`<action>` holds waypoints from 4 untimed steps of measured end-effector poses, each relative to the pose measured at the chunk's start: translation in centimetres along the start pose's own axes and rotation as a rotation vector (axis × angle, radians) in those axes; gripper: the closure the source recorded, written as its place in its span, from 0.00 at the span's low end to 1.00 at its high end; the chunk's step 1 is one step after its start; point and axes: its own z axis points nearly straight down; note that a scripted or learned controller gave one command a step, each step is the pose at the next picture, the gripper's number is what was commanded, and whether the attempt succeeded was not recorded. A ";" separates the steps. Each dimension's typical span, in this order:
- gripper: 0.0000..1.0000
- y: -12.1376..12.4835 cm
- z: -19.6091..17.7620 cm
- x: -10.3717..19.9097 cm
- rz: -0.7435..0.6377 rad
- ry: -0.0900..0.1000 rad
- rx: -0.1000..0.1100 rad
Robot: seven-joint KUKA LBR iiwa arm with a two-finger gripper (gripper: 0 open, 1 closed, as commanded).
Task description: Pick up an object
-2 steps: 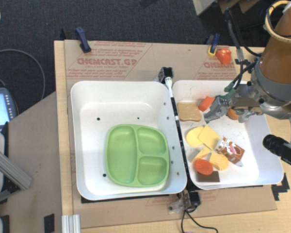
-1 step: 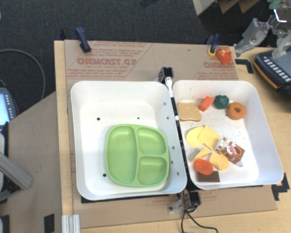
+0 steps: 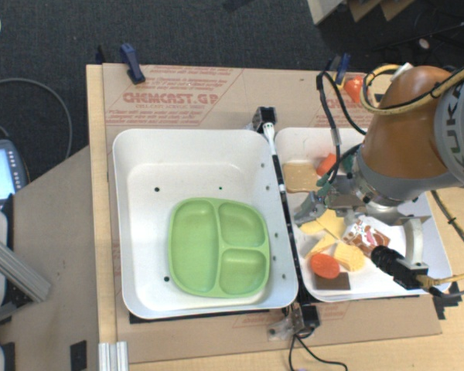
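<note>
Reaching down into the right bin (image 3: 441, 273), the arm (image 3: 406, 134) comes in from the right side & bends over the toy food pile. Its big orange-brown part covers most of the bin's top half. The claw (image 3: 322, 205) sits low near the bin's left wall, just by the yellow pieces (image 3: 327, 224). I can't tell if it's wide or narrow, bc the wrist hides a lot of it, & nothing shows between its tips.

Things to grab are all in the right bin: a tan block (image 3: 298, 176) at the top left, yellow pieces in the middle, a red round thing (image 3: 325, 265) near the bottom w/ a dark brown piece (image 3: 334, 282) touching it, & a red-and-white packet (image 3: 363, 234) just beside the yellow ones.

To do this step well, I think the claw should pick 1 thing that sits a bit apart, like the red round thing, go straight down over it, & close gently so it doesn't slip out. The pile is tight, so bumping neighbors is a risk.

The left bin (image 3: 131, 207) holds a green tray (image 3: 218, 247) w/ 3 parts. Both bins rest on a brown surface (image 3: 178, 95).
</note>
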 end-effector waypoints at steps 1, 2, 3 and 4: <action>0.00 -1.4 3.0 5.8 -0.007 0.002 -0.012; 1.00 -1.2 1.7 5.5 -0.001 0.000 -0.020; 1.00 -1.2 0.7 5.5 0.000 -0.001 -0.022; 1.00 -1.2 -0.2 5.5 0.001 -0.001 -0.023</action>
